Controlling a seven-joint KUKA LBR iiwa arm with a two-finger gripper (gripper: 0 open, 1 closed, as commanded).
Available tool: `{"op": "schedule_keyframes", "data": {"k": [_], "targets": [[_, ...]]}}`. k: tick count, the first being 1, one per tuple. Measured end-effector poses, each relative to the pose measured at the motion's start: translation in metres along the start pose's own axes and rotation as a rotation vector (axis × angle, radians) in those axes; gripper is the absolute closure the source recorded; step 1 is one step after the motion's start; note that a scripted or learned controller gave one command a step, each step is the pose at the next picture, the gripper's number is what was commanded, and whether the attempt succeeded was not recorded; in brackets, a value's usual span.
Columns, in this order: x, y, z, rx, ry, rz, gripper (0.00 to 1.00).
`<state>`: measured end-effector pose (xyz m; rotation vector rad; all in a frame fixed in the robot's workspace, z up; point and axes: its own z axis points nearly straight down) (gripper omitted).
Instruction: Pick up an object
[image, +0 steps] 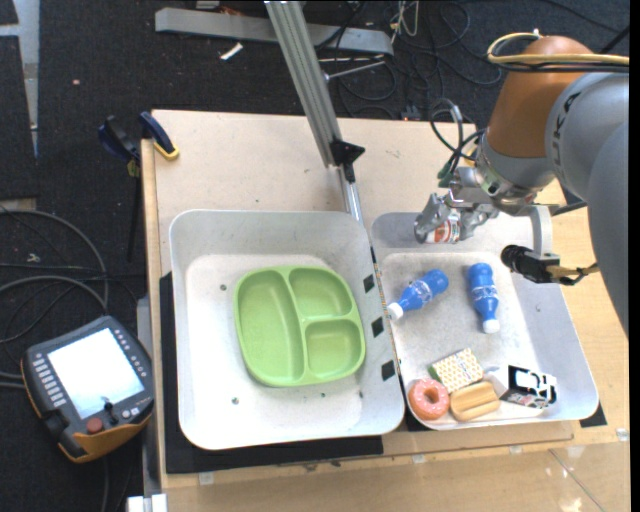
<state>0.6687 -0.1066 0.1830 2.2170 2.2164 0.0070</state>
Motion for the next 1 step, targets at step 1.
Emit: {"op": "schedule_keyframes", "data": {"k": [1], "targets": [[0.0003,0.0012,-0.022,0.004,0.001,-0.002,1.0]]}}
